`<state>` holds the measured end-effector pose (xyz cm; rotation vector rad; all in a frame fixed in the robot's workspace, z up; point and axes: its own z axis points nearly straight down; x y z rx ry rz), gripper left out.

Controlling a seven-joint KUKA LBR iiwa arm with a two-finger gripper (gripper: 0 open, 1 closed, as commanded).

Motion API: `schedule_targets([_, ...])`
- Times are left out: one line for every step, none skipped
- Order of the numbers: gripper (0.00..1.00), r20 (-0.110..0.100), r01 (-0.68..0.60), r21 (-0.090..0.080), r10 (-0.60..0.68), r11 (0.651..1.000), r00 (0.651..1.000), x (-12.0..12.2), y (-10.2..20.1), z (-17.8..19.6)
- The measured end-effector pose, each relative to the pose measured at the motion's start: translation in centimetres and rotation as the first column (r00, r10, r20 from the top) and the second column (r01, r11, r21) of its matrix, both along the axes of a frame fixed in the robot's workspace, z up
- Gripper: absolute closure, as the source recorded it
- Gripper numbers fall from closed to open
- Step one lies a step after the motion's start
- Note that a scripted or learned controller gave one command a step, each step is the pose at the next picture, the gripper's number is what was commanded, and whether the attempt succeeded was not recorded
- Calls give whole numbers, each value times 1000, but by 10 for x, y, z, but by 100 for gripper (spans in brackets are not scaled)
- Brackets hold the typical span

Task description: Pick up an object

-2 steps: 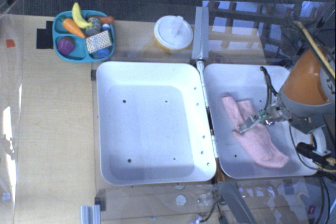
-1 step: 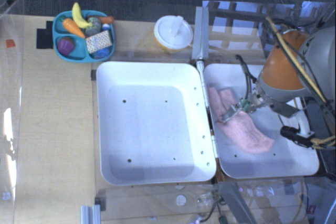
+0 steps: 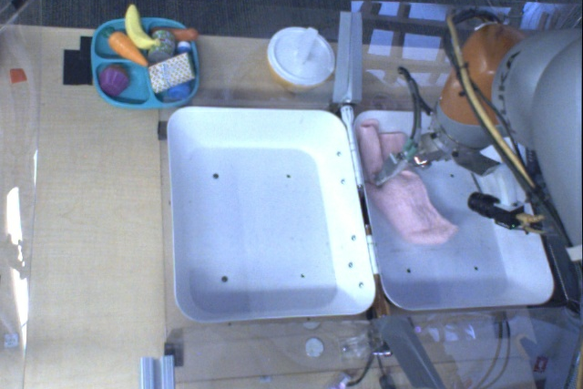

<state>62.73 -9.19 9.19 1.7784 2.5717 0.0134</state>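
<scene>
Pink cloth — crumpled, lying slantwise, right bin's left side

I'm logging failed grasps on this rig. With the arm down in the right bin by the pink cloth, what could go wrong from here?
The hand sits at the pink cloth's upper edge, so it may pinch only a fold that slips out on lifting. The cloth lies against the right bin's left wall, so the hand could scrape it.
</scene>
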Motion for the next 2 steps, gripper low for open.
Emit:
schedule_targets([100, 6, -7, 1, 7, 1000, 1000, 2, 2, 12])
schedule_targets([100, -13, 230, 2, -230, 973, 973, -9, 13, 114])
